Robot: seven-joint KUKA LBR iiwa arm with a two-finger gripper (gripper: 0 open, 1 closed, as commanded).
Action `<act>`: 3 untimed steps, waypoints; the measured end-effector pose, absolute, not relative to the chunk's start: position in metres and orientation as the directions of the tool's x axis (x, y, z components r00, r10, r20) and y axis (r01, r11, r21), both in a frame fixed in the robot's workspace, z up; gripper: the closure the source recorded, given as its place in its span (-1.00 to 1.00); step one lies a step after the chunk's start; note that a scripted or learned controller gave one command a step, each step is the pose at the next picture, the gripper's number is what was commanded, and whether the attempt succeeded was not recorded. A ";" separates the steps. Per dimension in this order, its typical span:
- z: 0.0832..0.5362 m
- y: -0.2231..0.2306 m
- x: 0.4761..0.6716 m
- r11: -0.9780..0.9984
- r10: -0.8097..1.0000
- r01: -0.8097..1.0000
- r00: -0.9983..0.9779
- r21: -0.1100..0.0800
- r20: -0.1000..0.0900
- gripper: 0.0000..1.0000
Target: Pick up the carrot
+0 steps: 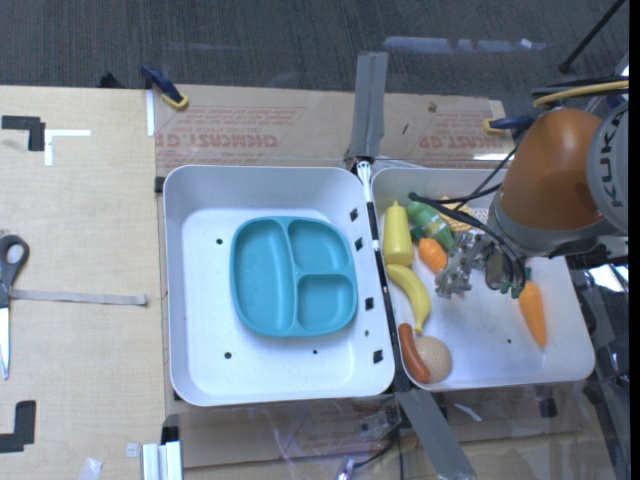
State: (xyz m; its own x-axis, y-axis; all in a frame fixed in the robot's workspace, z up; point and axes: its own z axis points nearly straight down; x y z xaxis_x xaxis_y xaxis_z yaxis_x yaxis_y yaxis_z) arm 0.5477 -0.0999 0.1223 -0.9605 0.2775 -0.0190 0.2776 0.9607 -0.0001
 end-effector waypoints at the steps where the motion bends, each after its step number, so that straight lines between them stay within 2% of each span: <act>1: 0.122 -0.099 0.548 0.961 0.277 0.277 -0.961 0.000 -0.019 -1.00; 2: 0.097 -0.113 0.601 0.876 0.483 0.483 -0.875 0.003 -0.011 -1.00; 3: 0.093 -0.094 0.627 0.830 0.557 0.557 -0.830 0.001 -0.003 -1.00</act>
